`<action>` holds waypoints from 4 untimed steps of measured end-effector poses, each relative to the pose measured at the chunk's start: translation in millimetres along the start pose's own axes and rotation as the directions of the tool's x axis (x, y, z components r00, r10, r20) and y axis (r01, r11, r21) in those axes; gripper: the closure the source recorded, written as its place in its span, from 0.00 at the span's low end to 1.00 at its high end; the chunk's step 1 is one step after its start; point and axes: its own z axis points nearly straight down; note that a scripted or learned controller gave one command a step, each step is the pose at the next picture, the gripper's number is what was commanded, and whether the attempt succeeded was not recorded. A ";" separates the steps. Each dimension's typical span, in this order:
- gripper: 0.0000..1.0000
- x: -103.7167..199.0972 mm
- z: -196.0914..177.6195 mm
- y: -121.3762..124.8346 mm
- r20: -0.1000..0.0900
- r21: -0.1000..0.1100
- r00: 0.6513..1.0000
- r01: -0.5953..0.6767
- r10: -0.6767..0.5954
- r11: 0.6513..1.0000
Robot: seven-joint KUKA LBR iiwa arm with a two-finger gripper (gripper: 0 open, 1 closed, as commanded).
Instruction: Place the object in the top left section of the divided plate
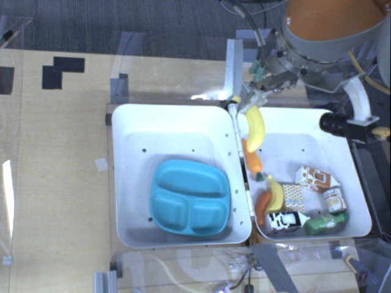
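**Arm over the far edge of the right bin, banana at the fingers**

We see the arm point(330, 11) reaching in from the upper right, its orange band filling the top corner and the wrist angled down and to the left toward the wall shared by the two bins. The gripper point(253, 99) sits at the far left corner of the right bin point(360, 218). Its fingers point(259, 96) point down and left; we cannot tell whether they are apart or together, since the tips blur into the top of the banana.

A banana point(255, 129) hangs or lies directly below the fingers, its top end touching or nearly touching them; we cannot tell whether it is between them. Just below the banana's lower end is a carrot point(252, 159), along the dividing wall. Further from the fingers, toward the near side of the same bin, we note a second banana point(275, 194), a second carrot point(263, 205), a black-and-white carton point(284, 221), a green bottle point(325, 223), a small can point(333, 199) and a patterned packet point(313, 177), all crowded together.

The blue divided plate point(190, 196) lies in the left bin point(131, 163), well apart from the fingers, down and to their left. Its sections show bare blue.
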 end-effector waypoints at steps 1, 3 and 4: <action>1.00 -13.5 -0.6 -66.6 0.000 0.000 0.998 0.057 -0.057 0.998; 1.00 -12.8 -24.4 -63.0 0.006 -0.012 0.998 0.069 -0.069 0.998; 1.00 4.0 0.9 -41.8 0.000 0.004 0.967 -0.254 0.254 0.967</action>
